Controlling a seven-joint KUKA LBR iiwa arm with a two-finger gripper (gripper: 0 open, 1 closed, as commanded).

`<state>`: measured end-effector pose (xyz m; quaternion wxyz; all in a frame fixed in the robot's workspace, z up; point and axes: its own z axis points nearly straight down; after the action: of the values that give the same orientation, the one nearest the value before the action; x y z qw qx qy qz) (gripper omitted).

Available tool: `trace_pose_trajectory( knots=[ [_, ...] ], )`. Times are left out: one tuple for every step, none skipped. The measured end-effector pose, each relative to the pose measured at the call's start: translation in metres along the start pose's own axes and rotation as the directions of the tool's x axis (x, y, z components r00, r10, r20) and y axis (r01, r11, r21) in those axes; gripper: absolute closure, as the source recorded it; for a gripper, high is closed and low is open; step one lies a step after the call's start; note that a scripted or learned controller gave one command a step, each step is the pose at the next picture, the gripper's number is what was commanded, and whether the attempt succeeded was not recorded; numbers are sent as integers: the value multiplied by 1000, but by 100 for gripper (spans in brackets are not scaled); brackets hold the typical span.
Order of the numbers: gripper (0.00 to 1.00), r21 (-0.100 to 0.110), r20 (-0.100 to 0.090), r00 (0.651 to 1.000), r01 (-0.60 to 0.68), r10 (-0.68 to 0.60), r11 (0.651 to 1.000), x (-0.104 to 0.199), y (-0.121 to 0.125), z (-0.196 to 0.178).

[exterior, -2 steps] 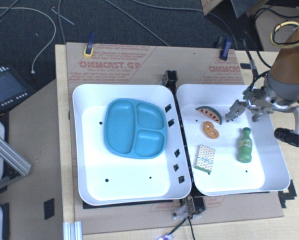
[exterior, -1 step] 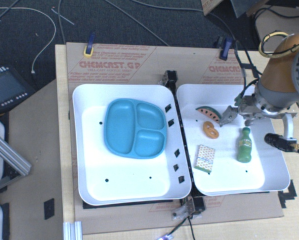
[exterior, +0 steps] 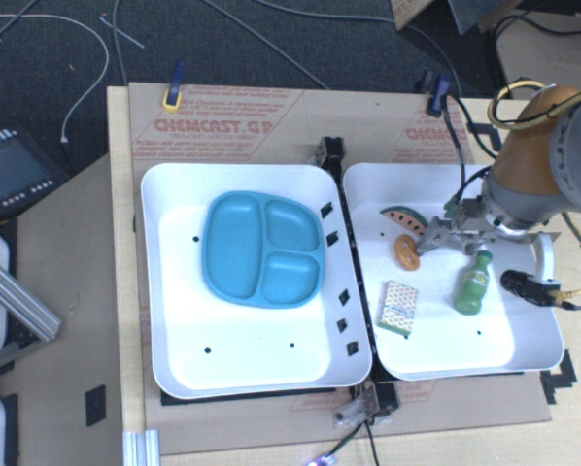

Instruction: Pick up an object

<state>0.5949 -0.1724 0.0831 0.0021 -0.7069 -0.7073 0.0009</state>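
- Two shallow white bins sit side by side on a brown cardboard sheet [exterior: 271, 115] printed "CHEMCAST GP" in red, once above each bin.
- The left white bin [exterior: 174, 338] holds a blue plastic plate with three compartments [exterior: 263, 249], lying flat near its middle.
- The right white bin [exterior: 524, 343] holds four things: a watermelon-slice toy [exterior: 404, 218], an orange-brown rounded piece [exterior: 406, 252], a small patterned packet with a green edge [exterior: 399, 307] and a green plastic bottle [exterior: 472, 284].
- The gripper [exterior: 436, 238] hangs over the right bin between the watermelon slice and the bottle, just beside the orange-brown piece; nothing shows between its fingers, and I cannot tell how far apart they stand.
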Motion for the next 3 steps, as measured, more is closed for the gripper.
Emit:
trace_pose_trajectory(
  knots=[
    [100, -5, 1, 1000, 0, 0, 1000, 0, 1, -14],
    [100, -8, 3, 1000, 1, -1, 1000, 10, 3, -65],
    [100, -10, 3, 1000, 1, -1, 1000, 9, 4, -129]
  ],
)
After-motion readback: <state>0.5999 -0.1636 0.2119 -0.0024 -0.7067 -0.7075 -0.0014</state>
